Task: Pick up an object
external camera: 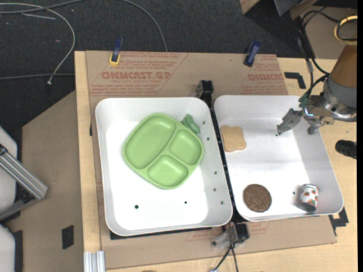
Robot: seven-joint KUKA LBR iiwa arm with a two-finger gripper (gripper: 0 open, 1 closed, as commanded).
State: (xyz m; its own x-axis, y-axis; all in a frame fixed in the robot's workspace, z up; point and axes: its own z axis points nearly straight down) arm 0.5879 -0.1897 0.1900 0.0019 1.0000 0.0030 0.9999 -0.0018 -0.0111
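Gripper (299,122) open, holding nothing, over right bin (272,157). Toast (233,139), brown disc (257,198), small cup (308,196) below

Bright, even overhead light; v. sharp

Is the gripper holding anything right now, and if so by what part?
Nothing is held. The gripper hangs open over the right bin, with bare bin floor between its fingers, apart from the bread slice.

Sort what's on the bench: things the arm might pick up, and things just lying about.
Could be picked:
green divided plate
tan slice
brown disc
small white-and-orange object
gripper, open, holds nothing

Lying about:
blue clamps
cables
cardboard sheet
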